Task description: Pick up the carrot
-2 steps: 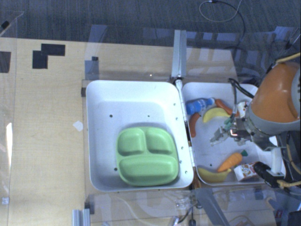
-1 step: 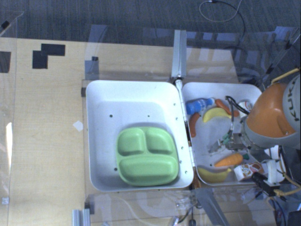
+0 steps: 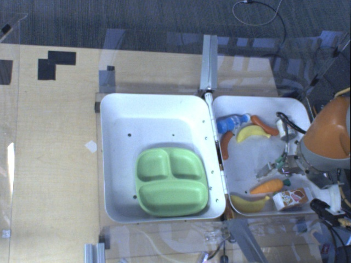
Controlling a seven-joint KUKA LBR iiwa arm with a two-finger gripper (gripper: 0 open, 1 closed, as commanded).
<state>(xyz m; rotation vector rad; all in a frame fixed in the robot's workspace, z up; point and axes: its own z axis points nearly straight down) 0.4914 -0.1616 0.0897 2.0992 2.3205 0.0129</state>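
two shallow white plastic bins are sitting side by side: the left bin (image 3: 118, 147) is holding one green three-compartment tray (image 3: 171, 181), the right bin (image 3: 244, 163) one orange carrot (image 3: 267, 187), two yellow bananas (image 3: 251, 132) (image 3: 248, 202), a blue bottle (image 3: 229, 123) and a small carton (image 3: 290, 198). the carrot is lying near the front wall, long axis roughly left-right, right end tilting slightly up. the metal two-finger gripper (image 3: 277, 167) is hovering just above it; can't tell whether it's clenched or released.

The arm (image 3: 329, 133) is cut off by the right edge.
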